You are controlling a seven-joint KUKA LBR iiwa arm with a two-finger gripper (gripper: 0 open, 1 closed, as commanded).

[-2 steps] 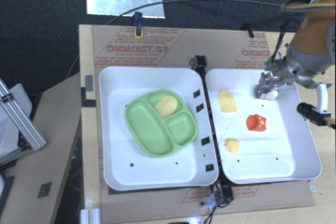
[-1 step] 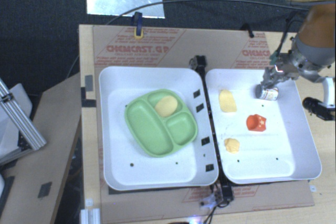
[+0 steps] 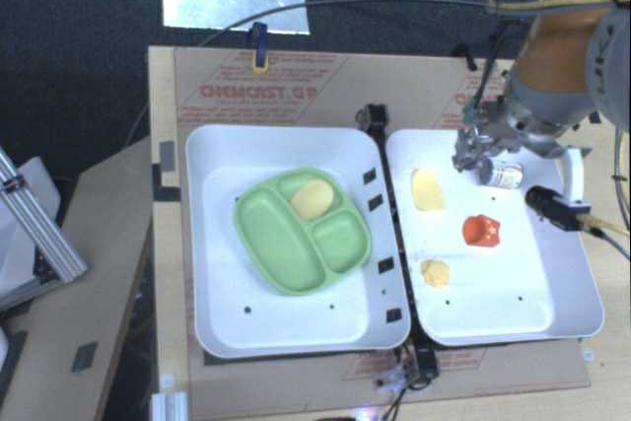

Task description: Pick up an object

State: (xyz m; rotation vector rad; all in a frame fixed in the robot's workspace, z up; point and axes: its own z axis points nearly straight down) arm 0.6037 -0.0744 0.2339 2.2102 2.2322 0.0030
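1. Gripper (image 3: 471,151) hangs over the right bin (image 3: 572,311), upper edge; finger state cannot be told.
2. Yellow block (image 3: 427,189) lies just down-left of it, apparently nearest, long axis near-vertical in view.

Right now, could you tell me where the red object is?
The small red object lies in the right-hand white bin, between two yellow pieces.

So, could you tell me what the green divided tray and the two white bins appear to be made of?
The green divided tray looks like moulded plastic with a matte, even colour and soft rounded ridges between its compartments. The left bin and right bin also look like plastic, thin and smooth, with a slight sheen and rounded corners; painted metal can't be ruled out from this view.
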